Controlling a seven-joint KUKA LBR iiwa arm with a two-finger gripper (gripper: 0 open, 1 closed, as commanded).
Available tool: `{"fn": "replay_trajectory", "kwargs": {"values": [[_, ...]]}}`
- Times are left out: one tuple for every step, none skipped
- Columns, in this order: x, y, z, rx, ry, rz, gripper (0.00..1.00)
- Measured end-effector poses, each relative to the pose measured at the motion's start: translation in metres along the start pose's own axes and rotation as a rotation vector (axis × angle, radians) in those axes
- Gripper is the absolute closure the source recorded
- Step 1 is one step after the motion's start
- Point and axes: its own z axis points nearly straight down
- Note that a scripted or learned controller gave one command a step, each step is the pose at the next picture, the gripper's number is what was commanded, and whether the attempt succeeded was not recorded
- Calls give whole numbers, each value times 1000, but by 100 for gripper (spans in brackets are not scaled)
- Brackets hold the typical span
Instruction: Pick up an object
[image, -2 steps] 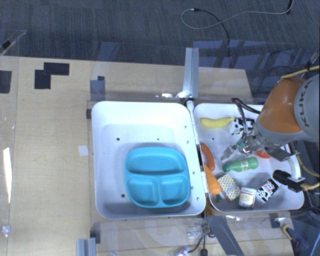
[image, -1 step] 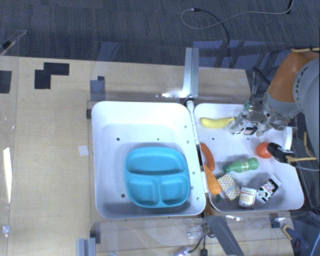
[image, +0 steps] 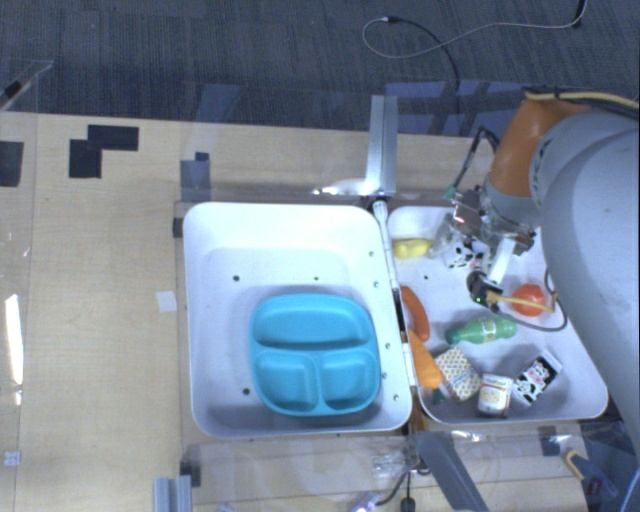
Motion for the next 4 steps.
{"fn": "replay_trajectory", "kwargs": {"values": [[-126,-99,1,-25,5,-244,0],[-101,-27,-6,-17,8,-41,0],[-96,6,-9,-2,6,272,0],[-69,28,2,16,-20,925,0]]}}
